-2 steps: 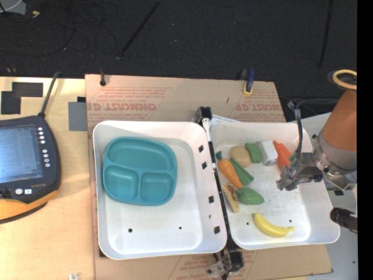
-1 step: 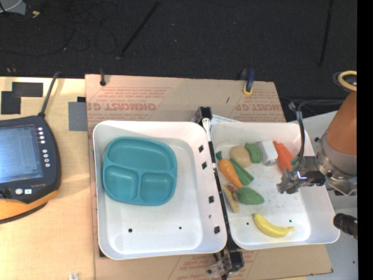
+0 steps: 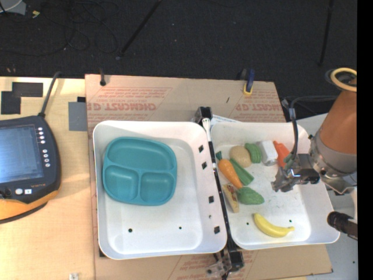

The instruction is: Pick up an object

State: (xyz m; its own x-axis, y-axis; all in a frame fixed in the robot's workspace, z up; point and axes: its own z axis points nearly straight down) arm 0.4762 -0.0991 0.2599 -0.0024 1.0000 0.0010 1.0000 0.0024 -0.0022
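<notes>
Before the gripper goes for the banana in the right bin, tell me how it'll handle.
The banana looks like glossy moulded plastic, so probably stiff, light and a bit slippery. Its curved shape may pivot or skid on the smooth bin floor if nudged. It lies apart from the other toys, so a grasp seems unobstructed.

Dark floor (image 3: 175, 28) strewn with cables behind a cardboard-covered wooden bench (image 3: 35, 238).

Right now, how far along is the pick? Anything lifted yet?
Done: the gripper has reached over the right bin. In hand: nothing I can see; the banana, carrot and potato all lie on the bin floor. Left: closing on an item and lifting it. The teal tray sits in the left bin.
</notes>
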